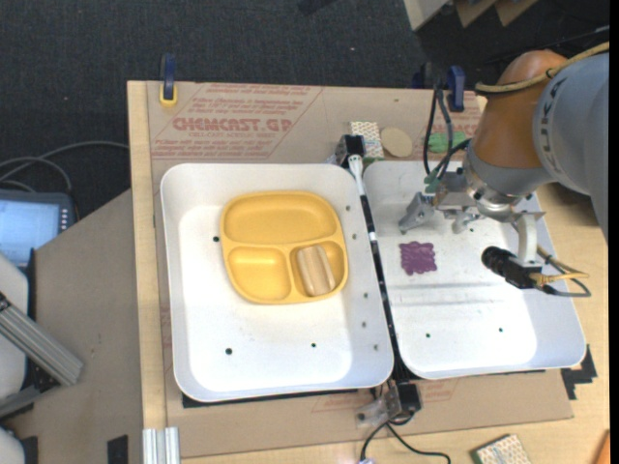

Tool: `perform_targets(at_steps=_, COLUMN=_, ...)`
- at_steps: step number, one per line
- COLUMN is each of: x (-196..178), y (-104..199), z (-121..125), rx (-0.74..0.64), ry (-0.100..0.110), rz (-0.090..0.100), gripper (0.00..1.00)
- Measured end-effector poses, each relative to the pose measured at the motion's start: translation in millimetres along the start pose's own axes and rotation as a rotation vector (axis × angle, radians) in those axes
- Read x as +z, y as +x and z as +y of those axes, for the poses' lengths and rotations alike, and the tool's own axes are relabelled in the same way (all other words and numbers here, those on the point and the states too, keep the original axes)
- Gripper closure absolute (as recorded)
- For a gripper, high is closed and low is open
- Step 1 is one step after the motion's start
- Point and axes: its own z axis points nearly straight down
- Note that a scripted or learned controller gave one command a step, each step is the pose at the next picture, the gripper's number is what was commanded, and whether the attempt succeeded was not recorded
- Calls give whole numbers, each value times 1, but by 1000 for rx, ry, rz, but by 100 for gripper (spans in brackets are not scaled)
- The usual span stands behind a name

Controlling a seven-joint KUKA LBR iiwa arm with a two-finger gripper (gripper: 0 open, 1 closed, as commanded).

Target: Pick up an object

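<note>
A small purple object (418, 257), flat and bumpy like a bunch of grapes, lies in the right bin (484, 341) near its left side. My gripper (440, 211) hangs over the top of that bin, just above and slightly right of the purple object and apart from it. A tan, bread-like piece (312, 269) rests in the lower right compartment of a yellow divided plate (280, 220) in the left bin (193, 336). The arm's orange band (508, 124) and grey body cover the right bin's upper right corner.
A black part with a cable (513, 267) sticks out below the wrist over the right bin. Behind the bins on the printed board sit a tan disc (395, 141), a green item (440, 143) and two blue clamps (169, 90) (455, 85).
</note>
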Motion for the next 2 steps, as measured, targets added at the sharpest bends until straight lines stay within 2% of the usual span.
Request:
perform_targets(at_steps=1, x=22, y=-15, z=-58, rx=2, ry=-1, rz=0, gripper=0)
perform_targets(at_steps=2, x=33, y=-11, z=-25, rx=-4, ry=-13, rz=-2, gripper=0)
